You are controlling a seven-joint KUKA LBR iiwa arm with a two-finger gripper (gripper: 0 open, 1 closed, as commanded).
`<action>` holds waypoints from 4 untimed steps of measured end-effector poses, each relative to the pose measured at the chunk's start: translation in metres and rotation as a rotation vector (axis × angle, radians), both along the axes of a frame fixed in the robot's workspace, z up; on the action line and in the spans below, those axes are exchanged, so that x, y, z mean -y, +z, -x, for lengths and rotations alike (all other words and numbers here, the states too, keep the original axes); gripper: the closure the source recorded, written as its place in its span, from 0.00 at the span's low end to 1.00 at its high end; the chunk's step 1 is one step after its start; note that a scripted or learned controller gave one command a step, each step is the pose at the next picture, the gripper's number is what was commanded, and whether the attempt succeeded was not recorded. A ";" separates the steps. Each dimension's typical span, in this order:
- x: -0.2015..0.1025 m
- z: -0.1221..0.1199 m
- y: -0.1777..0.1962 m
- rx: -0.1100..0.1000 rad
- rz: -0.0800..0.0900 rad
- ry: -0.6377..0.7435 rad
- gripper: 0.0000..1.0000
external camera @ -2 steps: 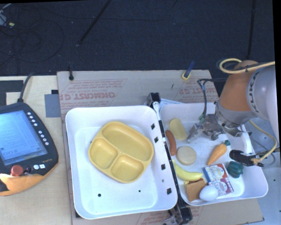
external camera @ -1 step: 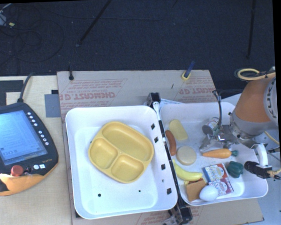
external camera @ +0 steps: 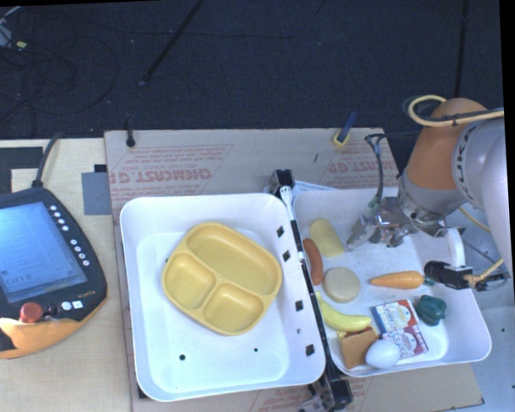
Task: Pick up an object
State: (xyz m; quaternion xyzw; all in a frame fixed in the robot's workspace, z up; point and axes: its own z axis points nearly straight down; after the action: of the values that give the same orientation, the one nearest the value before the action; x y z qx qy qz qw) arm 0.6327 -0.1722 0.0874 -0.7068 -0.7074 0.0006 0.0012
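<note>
Two bins: side by side on the bench (external camera: pixel 85 373), both white and shallow.
Left bin (external camera: pixel 153 353): holds a yellow plate (external camera: pixel 222 278) with three parts, tipped a little sideways.
Right bin (external camera: pixel 471 340): full of toy food, packed close.
Food on show: pale yellow block (external camera: pixel 326 238), red sausage (external camera: pixel 313 260), round tan biscuit (external camera: pixel 342 283), orange carrot (external camera: pixel 397 280), banana (external camera: pixel 343 319), small carton (external camera: pixel 400 326), white egg (external camera: pixel 381 354), dark green piece (external camera: pixel 432 308).
Claw (external camera: pixel 381 230): low over the back of the right bin, just beside the pale yellow block and above the biscuit.
Claw state: cannot tell, too small and blurry; maybe nothing in it.
Nearest thing to grab: carrot, lying flat and a bit apart from the rest.
How carrot will feel: likely light, hard and smooth, so a bit slippy.
Where to hold: across the thick middle, not the thin tip.
What could go wrong: rolling away, or bumping the biscuit next to it.
Off to the left: grey screen pad (external camera: pixel 32 264) on the bench, well apart from the bins.
</note>
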 end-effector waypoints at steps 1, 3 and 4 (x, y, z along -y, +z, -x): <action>0.025 0.085 0.001 0.000 -0.001 -0.002 0.00; -0.002 0.127 0.012 0.007 -0.002 -0.009 1.00; -0.044 0.102 0.108 0.001 0.000 0.000 1.00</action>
State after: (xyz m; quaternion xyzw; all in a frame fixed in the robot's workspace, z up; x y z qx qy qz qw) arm 0.5304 -0.1285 0.1955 -0.7068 -0.7074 0.0004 0.0009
